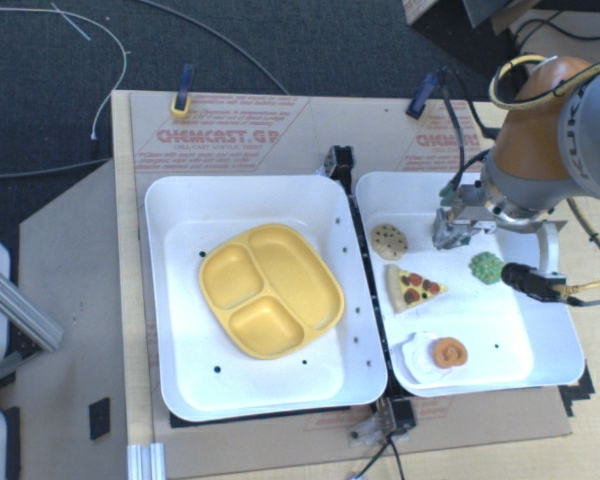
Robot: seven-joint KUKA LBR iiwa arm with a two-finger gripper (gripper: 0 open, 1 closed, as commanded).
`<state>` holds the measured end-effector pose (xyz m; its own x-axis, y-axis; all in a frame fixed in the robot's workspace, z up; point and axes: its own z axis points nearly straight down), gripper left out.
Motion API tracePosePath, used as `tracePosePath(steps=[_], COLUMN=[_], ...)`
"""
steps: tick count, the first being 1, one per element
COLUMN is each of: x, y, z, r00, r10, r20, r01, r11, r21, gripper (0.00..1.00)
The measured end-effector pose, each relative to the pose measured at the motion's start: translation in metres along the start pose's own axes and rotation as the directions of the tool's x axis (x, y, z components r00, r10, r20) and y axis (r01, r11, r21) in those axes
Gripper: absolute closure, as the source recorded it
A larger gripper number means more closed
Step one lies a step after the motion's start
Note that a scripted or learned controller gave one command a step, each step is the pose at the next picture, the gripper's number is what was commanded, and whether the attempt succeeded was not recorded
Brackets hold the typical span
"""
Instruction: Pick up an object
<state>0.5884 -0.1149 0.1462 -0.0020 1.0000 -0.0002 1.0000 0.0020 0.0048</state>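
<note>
So the left bin (180,368) is the big thing here, and it's basically taken up by a yellow tray (270,288) with three compartments, sitting flat and a bit turned; looks parked there as a drop-off spot, though that's my guess. The right bin (550,363) is where the pickable stuff lives; everything's spread out with gaps between, which I'd say makes it easier for a two-finger grab. The arm (540,138) comes in from the right and hangs over the upper part of that bin; the gripper (450,230) points down near the top, just right of the cookie (388,239) and left of the broccoli (486,266). Honestly can't tell whether the claw is spread or closed from this angle, and I see nothing in it. Below sit the pizza slice (412,288) mid-bin and the donut (448,352) near the front edge. Cookie looks like the nearest target; nothing picked yet.
</note>
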Motion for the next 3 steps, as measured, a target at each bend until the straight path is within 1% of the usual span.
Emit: tracePosePath(steps=[2, 3], x=[0.001, 0.054], y=[0.005, -0.004], z=[-0.085, -0.094], r00=[1.0, 1.0], r10=[0.0, -0.004], r20=[0.0, -0.004], r01=[0.0, 0.004], r11=[1.0, 1.0], r21=[-0.002, 0.006], gripper=[1.0, 1.0])
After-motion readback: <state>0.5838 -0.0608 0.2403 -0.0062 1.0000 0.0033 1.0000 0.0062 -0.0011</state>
